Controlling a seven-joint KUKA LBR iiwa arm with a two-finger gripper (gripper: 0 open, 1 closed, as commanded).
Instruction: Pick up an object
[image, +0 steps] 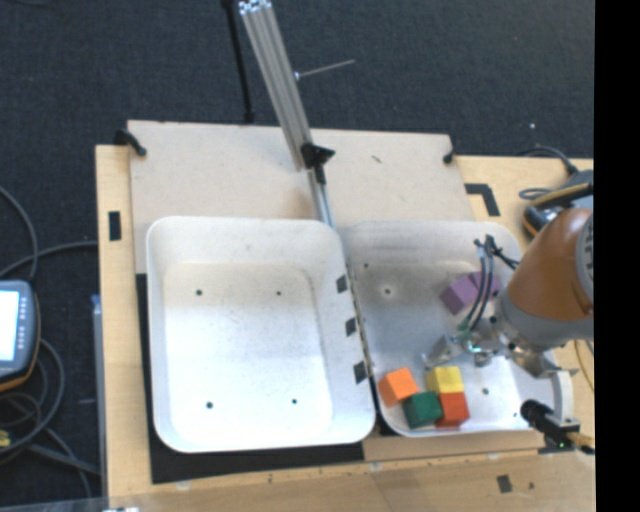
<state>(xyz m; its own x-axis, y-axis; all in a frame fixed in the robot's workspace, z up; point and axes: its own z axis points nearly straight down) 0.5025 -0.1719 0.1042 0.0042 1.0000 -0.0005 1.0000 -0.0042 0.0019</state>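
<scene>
Several small blocks lie in the right bin (400, 260). A purple block (460, 292) sits toward the bin's right side. Near the front edge, an orange block (400, 383), a yellow block (446, 379), a green block (424, 408) and a red-orange block (455, 407) are clustered together. My gripper (462, 348) hangs low over the bin between the purple block and the cluster, just above the yellow block. The orange-banded wrist (550, 275) hides the bin's right part. I see no block lifted off the floor.
The left bin (250, 330) lies beside the right one, and the two share a raised rim (350, 320). A slanted metal pole (285, 90) rises behind the bins. Cables (545, 205) lie at the bench's right edge.
</scene>
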